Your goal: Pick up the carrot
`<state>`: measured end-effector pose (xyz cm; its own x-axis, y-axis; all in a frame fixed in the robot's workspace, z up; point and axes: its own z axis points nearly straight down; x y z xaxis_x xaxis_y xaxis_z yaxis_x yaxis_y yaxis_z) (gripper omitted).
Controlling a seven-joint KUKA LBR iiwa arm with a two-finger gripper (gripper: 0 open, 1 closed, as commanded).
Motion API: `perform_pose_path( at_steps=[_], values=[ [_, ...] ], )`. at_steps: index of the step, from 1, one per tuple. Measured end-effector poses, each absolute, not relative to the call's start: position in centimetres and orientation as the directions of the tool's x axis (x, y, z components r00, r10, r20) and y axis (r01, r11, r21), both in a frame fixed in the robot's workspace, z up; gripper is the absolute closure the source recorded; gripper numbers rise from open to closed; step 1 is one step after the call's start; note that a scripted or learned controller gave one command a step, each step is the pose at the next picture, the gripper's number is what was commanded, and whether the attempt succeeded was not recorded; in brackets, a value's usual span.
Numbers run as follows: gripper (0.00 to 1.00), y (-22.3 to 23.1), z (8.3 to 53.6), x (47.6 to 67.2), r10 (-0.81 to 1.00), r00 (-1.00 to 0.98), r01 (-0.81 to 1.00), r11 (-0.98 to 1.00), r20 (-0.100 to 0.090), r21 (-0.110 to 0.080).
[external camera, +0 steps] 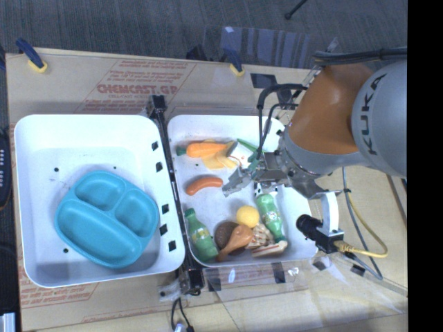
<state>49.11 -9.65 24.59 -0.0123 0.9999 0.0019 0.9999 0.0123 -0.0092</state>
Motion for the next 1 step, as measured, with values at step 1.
perform_pose_path(
  at_steps=[1],
  values=[
    [0.0, -13.25, 10.71, 47.82, 0.99, 0.138, 0.99, -0.138, 0.0, -0.005]
  ],
)
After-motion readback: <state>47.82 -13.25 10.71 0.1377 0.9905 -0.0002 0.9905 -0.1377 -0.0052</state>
